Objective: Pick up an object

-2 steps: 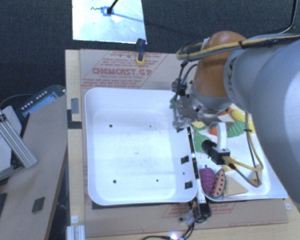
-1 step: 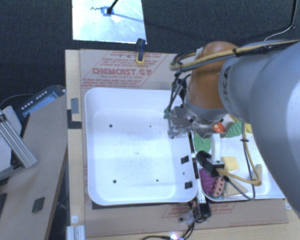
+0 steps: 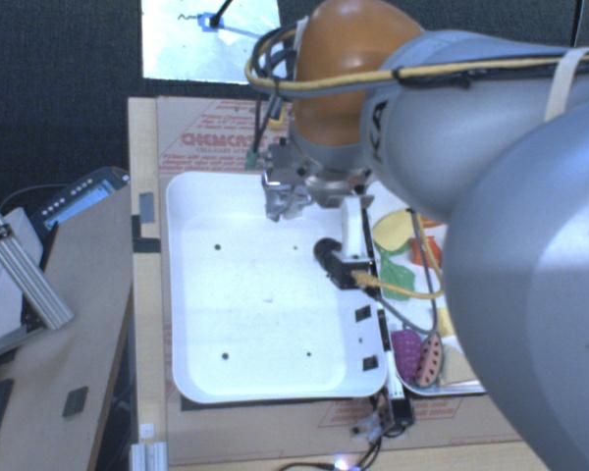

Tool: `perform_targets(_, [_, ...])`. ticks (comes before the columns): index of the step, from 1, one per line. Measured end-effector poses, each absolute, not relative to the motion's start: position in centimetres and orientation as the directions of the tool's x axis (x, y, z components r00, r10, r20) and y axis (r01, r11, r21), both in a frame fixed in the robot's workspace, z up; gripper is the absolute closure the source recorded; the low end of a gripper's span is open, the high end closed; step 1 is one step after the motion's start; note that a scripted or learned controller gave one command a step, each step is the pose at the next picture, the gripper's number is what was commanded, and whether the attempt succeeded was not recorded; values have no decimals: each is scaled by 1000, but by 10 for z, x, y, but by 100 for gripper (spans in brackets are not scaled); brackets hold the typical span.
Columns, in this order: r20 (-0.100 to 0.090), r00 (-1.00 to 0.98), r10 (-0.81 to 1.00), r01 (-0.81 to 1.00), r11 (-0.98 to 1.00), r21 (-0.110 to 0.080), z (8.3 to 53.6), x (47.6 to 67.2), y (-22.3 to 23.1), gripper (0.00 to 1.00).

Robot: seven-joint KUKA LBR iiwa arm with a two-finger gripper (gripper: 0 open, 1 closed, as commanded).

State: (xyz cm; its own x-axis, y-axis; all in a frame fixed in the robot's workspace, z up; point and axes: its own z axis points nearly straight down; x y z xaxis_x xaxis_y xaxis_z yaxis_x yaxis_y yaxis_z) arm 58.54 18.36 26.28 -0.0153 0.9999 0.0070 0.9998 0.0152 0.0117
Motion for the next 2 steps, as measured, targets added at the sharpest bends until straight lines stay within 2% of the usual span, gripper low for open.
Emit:
perform_targets(1, [-1,-7,1000,1000,7,-10,166,547,207,100])
perform_targets(2, [0,4,1000,1000,-4,9,265,552,141,100])
